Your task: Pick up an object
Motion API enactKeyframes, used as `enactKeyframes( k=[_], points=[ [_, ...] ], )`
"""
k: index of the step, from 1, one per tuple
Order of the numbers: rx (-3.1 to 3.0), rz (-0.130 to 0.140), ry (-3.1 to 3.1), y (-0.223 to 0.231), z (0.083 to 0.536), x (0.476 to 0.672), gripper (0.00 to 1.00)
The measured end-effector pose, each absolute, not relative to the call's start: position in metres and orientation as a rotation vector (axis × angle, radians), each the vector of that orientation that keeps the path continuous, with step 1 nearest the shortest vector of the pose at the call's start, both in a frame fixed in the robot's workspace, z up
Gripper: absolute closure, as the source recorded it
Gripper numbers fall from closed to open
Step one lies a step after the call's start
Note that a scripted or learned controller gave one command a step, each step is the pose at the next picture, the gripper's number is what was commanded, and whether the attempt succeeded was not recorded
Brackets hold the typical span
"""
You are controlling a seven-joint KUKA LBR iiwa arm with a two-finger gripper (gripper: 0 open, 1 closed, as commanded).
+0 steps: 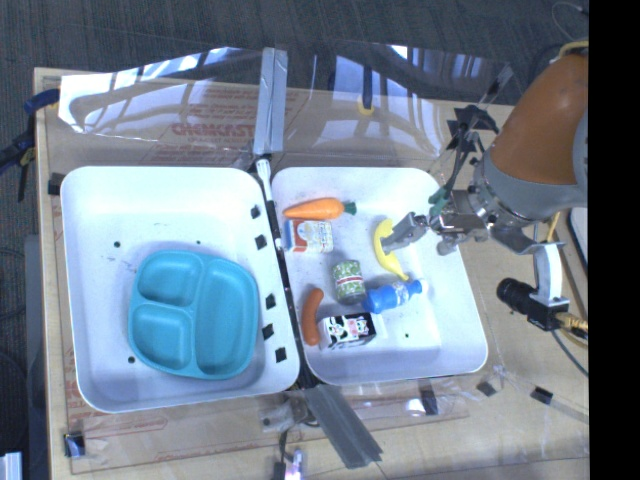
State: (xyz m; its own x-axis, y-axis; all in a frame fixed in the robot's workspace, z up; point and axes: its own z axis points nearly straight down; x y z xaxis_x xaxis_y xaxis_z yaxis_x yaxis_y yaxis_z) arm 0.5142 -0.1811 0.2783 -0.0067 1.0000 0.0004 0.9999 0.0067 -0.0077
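The right bin (455,313) holds several small objects. An orange carrot (315,209) lies at its back, with a small white carton (312,235) just in front of it. A yellow banana (386,251) lies right of centre. Below it are a green can (348,280), a blue bottle (392,295), a brown sausage (312,315) and a black-and-white milk carton (348,330). My gripper (424,234) hangs over the bin's right side, just right of and above the banana. It is open with nothing between its fingers.
The left bin (90,228) holds a blue divided plate (195,313). A low divider (272,268) separates the two bins. The arm's orange band (545,118) and grey wrist reach in over the bench's right edge, above cables and a black fitting (530,303).
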Motion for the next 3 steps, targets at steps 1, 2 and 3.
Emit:
enactKeyframes(
  k=[1, 2, 3],
  points=[
    [-2.252, 0.008, -2.181, -0.204, 0.176, 0.53, 0.0],
    [-2.327, 0.003, -2.106, -0.201, 0.105, 0.558, 0.0],
    [-2.321, 0.007, -2.108, -0.201, 0.112, 0.558, 1.0]
  ],
)
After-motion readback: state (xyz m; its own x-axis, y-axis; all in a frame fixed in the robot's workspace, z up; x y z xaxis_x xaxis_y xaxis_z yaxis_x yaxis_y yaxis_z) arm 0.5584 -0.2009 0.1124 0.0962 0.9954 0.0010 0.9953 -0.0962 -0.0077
